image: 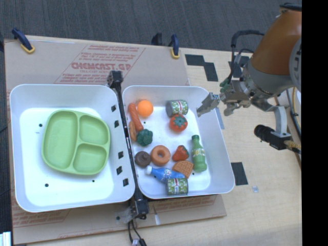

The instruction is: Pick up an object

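Fingers [209,104] hang over the upper right rim of the right bin [221,152], and whether they are spread or pressed together I cannot tell; nothing shows between them. Inside that bin lie a can [177,107] near the top, a tomato [178,123] just below it, an orange [145,108] beside a carrot [135,116], a broccoli [144,137], two doughnuts [160,155], a strawberry [181,152], a green bottle [198,152], a cracker [183,168], a blue bottle [163,174] and a second can [177,185]. Alongside, the left bin [20,137] holds a green divided plate [76,142]. Both bins rest on cardboard [102,60] on the tabletop [266,188].
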`<action>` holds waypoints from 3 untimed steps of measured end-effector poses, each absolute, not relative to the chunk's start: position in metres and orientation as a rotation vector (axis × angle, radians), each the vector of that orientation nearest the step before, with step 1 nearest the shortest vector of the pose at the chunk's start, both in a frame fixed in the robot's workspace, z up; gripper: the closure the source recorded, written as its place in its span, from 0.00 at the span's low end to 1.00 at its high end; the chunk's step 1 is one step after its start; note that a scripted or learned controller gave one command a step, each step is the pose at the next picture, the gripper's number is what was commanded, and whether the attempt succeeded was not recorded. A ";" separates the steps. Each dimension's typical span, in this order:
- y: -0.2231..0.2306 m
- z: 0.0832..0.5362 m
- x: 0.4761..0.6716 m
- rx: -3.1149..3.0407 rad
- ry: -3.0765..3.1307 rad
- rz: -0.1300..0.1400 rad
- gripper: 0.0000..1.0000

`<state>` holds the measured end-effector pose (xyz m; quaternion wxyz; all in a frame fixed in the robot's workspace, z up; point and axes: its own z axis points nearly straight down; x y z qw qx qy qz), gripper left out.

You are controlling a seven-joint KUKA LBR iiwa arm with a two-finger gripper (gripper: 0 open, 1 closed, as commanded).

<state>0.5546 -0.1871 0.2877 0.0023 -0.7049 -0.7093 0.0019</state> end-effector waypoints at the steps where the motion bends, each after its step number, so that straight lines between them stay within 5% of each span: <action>1: -0.094 0.176 0.543 -2.208 -2.226 0.009 0.00; 2: -0.100 0.090 0.475 -2.210 -2.225 0.006 0.00; 3: -0.101 0.099 0.477 -2.204 -2.232 0.008 1.00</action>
